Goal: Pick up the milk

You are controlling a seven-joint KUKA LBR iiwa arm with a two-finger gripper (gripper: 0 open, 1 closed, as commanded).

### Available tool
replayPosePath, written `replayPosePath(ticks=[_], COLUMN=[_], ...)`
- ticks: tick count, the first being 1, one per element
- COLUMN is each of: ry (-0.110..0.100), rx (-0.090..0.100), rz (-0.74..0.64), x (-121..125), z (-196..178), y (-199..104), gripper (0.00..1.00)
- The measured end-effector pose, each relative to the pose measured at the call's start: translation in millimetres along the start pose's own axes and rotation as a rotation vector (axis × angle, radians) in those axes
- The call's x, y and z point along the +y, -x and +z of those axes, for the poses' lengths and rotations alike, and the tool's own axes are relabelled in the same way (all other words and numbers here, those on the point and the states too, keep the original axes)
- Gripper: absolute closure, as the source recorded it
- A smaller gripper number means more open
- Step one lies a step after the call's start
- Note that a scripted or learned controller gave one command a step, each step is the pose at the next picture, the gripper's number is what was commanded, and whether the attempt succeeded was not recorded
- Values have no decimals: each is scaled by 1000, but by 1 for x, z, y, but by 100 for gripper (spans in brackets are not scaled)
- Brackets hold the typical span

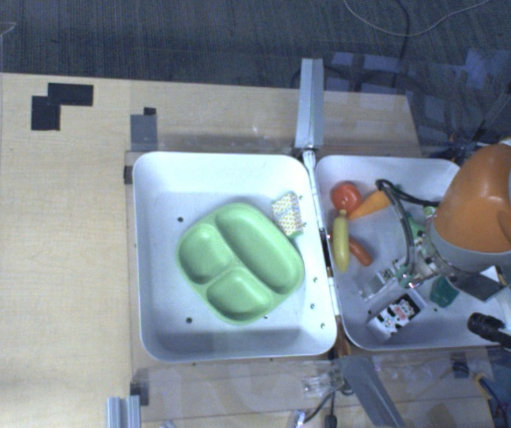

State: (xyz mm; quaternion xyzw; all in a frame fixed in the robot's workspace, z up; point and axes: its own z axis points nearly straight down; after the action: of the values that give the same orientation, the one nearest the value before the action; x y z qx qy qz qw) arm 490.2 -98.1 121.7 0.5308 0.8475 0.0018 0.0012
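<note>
A small white carton with dark print (396, 315), which I take for the milk, lies on the floor of the right bin (433, 172) near its front wall. My gripper (399, 277) hangs from the orange-banded wrist (478, 208) just behind and above the carton, very close to it; I cannot tell whether they touch. Nothing visibly sits in the gripper.
A red tomato (345, 193), an orange carrot (373, 204), a yellow piece (341, 233) and a small red piece (359, 253) lie at the right bin's back left. A teal object (442, 293) sits beside the gripper. The left bin (161, 328) holds a green divided plate (240, 260) and a small patterned packet (287, 212).
</note>
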Motion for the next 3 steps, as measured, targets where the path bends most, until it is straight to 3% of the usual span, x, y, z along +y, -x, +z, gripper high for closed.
replayPosePath(ticks=[1,2,3], ry=[-1,-2,6], rx=[-1,0,-5], rz=[-13,19,41], x=[61,27,2], z=[-26,-62,33], y=[25,-23,-1], gripper=[0,0,0])
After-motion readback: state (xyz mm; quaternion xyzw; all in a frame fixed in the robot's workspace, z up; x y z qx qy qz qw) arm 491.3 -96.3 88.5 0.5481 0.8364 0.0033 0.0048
